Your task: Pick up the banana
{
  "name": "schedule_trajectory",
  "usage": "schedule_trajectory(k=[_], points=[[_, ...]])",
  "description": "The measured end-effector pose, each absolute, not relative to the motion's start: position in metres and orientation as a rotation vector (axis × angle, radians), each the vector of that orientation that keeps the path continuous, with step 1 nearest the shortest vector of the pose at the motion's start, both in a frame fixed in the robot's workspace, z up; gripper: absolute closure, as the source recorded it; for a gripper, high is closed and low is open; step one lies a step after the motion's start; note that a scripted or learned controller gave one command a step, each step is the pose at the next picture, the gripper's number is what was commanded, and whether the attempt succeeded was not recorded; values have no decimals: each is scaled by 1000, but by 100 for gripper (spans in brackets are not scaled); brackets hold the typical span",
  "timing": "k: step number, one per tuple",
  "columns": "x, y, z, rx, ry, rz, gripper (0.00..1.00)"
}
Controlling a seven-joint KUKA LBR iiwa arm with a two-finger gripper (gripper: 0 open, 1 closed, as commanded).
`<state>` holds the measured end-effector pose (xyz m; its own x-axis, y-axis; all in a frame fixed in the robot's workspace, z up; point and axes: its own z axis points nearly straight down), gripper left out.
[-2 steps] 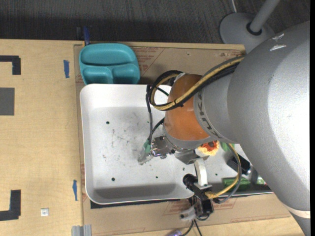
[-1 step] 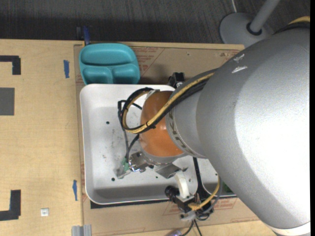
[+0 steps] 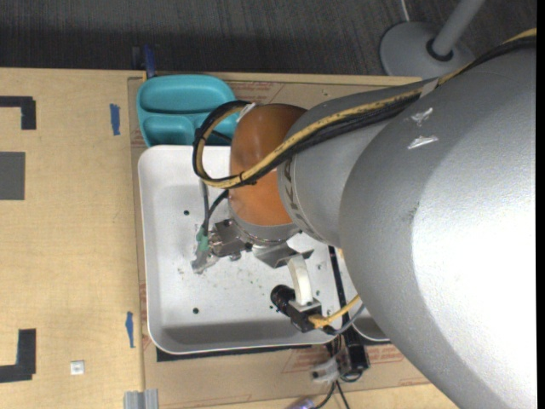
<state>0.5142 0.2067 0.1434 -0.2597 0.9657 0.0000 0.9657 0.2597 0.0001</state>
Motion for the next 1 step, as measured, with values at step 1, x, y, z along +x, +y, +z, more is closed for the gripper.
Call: schedule_trajectory(k=[1], points=[[480, 211, 86, 2113, 2324, 5, 0]])
